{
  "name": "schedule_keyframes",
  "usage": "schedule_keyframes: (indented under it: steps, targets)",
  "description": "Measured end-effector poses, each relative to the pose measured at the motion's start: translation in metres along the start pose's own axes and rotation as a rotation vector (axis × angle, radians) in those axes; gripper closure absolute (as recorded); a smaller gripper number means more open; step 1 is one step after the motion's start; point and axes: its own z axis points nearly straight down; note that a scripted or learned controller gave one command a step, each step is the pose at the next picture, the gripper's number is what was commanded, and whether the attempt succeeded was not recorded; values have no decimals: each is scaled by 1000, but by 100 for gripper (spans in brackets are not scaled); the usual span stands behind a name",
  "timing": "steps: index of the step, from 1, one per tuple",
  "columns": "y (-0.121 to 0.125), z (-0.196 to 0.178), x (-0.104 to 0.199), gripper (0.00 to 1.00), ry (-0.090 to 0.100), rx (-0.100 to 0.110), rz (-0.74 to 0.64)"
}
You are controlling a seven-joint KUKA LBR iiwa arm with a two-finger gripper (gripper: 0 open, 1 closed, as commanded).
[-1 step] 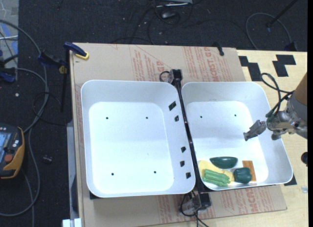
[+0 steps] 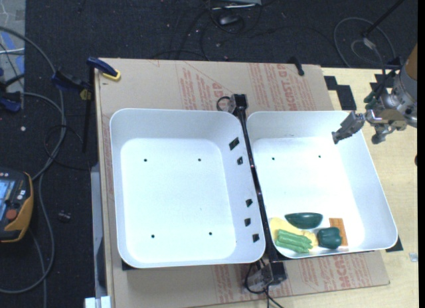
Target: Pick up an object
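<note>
Several small objects lie bunched at the near edge of the right bin [image 2: 312, 167]: a dark green dome-shaped piece [image 2: 303, 220], a light green ridged piece [image 2: 293, 240], a teal green lump [image 2: 329, 237], an orange flat piece [image 2: 338, 224] and a bit of yellow [image 2: 281, 224] beneath them. My gripper [image 2: 364, 132] hangs over the far right rim of that bin, well away from the pile. Its two dark fingers are spread apart and open, with nothing between them.
The left bin [image 2: 176, 180] sits beside the right one, with a black clip strip [image 2: 249, 167] between them. Both bins rest on a brown board [image 2: 265, 84]. Cables and a blue-yellow clamp [image 2: 103, 69] lie on the dark floor beyond.
</note>
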Motion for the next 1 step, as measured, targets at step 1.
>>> schedule_keyframes:
  steps: [1]
  targets:
    - [-61,-17,-20,0,1,7,7]
